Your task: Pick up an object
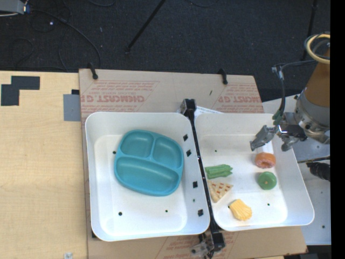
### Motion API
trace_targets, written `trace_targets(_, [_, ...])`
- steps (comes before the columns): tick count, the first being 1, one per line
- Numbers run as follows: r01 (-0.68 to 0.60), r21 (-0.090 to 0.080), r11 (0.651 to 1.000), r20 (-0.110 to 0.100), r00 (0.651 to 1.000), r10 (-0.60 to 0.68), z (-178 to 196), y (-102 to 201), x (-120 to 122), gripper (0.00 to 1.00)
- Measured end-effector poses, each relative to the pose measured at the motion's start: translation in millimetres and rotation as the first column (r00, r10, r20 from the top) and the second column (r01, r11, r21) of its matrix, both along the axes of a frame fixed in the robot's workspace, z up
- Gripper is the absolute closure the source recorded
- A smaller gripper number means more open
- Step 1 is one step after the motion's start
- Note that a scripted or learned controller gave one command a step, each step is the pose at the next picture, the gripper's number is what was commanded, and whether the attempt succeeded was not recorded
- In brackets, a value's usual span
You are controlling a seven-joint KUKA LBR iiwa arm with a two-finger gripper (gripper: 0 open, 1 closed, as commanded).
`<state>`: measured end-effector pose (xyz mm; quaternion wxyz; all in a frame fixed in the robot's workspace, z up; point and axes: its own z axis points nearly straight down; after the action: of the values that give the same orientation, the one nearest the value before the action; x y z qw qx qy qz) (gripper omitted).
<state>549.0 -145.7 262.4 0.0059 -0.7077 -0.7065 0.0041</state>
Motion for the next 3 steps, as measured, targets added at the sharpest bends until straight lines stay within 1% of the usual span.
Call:
trace_targets(1, [-0.002, -0.002, 1.0, 0.01, 1.0, 0.002, 6, 0, 2, 0.0])
trace_targets(2, [-0.001, 0.0, 1.0, 0.004, 1.0, 0.001, -59, -1, -1, 0.0])
trace_targets(3, [-0.001, 0.0, 1.0, 0.006, 1.0, 0.001, -123, 0, -4, 0.0])
